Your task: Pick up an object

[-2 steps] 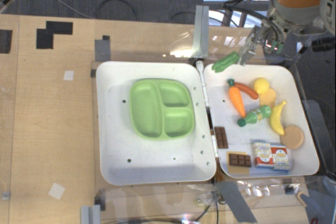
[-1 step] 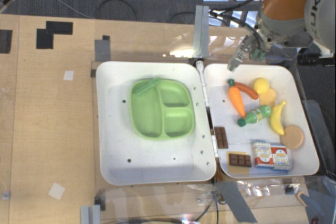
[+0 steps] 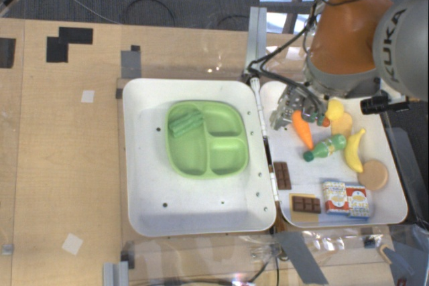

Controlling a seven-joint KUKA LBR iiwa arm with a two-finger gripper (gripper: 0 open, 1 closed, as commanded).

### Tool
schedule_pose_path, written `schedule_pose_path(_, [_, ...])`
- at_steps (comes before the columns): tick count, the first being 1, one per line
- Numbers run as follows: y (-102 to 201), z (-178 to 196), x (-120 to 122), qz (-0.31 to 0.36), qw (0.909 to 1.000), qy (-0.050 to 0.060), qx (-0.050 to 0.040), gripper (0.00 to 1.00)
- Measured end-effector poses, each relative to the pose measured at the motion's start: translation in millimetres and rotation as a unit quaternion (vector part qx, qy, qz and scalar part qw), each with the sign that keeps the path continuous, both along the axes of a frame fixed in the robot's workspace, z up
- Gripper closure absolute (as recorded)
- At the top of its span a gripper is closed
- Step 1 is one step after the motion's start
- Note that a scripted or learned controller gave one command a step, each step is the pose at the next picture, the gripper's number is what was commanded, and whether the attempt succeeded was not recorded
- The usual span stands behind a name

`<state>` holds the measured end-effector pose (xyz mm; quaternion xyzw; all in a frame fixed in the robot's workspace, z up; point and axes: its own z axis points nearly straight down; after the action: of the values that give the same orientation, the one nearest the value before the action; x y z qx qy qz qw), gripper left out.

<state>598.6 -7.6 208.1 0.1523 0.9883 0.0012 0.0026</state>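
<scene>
My gripper [image 3: 293, 110] hangs over the far left part of the right bin [image 3: 395, 211], under the grey and orange arm. An orange toy carrot [image 3: 305, 133] lies just below it, its top end right at the gripper. Beside the carrot lie a green bottle [image 3: 326, 147], a yellow banana [image 3: 353, 149] and a yellow-orange fruit [image 3: 340, 120]. I cannot see anything held.
The right bin also holds a round brown cookie [image 3: 375, 175], a colourful box [image 3: 346, 199] and two chocolate bars [image 3: 282, 175] [image 3: 305, 203]. The left bin [image 3: 144, 211] bears a green divided plate [image 3: 228, 157] with a green block [image 3: 186, 122] in its far-left compartment.
</scene>
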Motion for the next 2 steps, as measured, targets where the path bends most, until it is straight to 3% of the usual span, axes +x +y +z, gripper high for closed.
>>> schedule_pose_path(1, [3.4,17.2,14.2,0.039,0.9992,-0.002,-0.0007,1.0])
schedule_pose_path(2, [-62.7,-20.3,-15.3,0.207,0.9784,-0.001,-0.0025,1.0])
